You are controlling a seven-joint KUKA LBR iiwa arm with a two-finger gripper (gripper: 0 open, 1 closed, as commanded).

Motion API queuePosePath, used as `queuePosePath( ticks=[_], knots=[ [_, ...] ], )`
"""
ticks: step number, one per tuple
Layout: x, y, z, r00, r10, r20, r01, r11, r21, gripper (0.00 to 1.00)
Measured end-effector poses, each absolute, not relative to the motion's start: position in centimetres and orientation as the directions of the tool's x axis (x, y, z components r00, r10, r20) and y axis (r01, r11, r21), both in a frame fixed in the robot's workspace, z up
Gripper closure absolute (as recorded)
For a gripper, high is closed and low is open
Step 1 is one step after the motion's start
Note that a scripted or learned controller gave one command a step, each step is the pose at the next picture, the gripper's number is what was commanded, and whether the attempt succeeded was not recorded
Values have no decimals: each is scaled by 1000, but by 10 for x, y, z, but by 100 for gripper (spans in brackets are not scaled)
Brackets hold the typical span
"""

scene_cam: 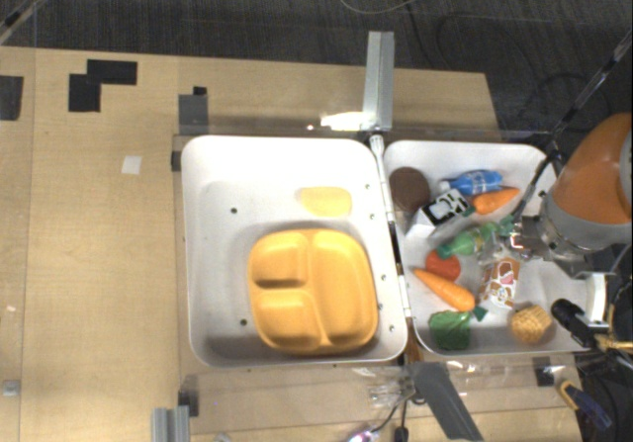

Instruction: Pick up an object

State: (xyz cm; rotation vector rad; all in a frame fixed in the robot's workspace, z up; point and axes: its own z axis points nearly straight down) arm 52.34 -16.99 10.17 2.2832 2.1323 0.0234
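The right bin (465,145) holds several toy items. At its back lie a brown rounded piece (406,187), a blue bottle (473,181), a black-and-white piece (447,207) and an orange carrot (495,201). Mid-bin are a green piece (469,239), a small red piece (442,264) and a white-and-red packet (502,282). Toward the front lie a second carrot (443,289), a dark green broccoli-like piece (451,329) and a tan ball (531,323). The arm, with its orange band (597,173), reaches in from the right. My gripper (514,237) sits low over the bin's right middle, just above the packet and beside the green piece.
The left bin (208,232) carries a yellow divided tray (312,289) and a pale yellow flat piece (324,200). A metal post (379,84) stands behind the wall between the bins. Black cables and fittings (584,321) crowd the right bin's front right corner.
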Motion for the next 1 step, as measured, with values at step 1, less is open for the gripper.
queuePosePath(
  ticks=[1],
  knots=[
    [517,-102,207,0,1000,0,1000,0,6,100]
  ],
)
